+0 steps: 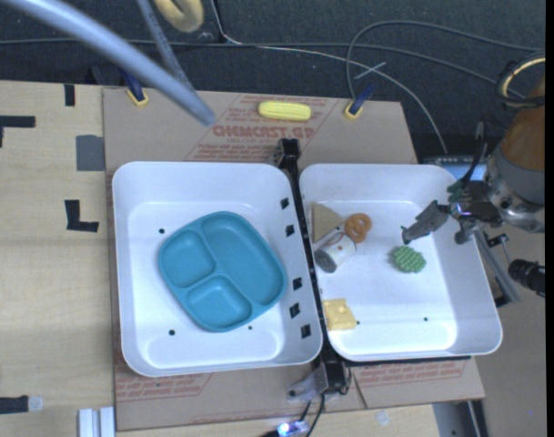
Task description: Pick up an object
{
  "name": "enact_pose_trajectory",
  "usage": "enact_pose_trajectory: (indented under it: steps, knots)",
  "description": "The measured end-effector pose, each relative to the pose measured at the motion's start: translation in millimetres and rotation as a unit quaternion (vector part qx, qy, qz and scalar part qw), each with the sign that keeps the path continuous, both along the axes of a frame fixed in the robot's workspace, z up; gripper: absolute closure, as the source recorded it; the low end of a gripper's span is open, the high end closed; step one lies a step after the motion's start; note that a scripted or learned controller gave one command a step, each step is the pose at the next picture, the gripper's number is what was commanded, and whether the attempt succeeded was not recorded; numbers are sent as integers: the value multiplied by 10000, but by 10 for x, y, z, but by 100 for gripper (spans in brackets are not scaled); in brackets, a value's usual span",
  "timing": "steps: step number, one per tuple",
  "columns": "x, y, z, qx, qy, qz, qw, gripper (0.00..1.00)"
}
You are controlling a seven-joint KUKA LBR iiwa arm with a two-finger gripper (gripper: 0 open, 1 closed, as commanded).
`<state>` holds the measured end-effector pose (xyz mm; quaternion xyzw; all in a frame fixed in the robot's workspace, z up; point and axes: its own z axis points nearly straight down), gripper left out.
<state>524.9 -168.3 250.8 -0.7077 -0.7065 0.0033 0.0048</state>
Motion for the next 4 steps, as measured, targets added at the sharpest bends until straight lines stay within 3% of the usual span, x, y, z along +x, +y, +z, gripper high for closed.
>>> enact_pose_trajectory:
  steps: [1, 4]
  knots:
    - [21, 1, 50, -10, -49, 14, 10000, 0]
    - [67, -4, -1570, -24, -54, 13, 10000, 0]
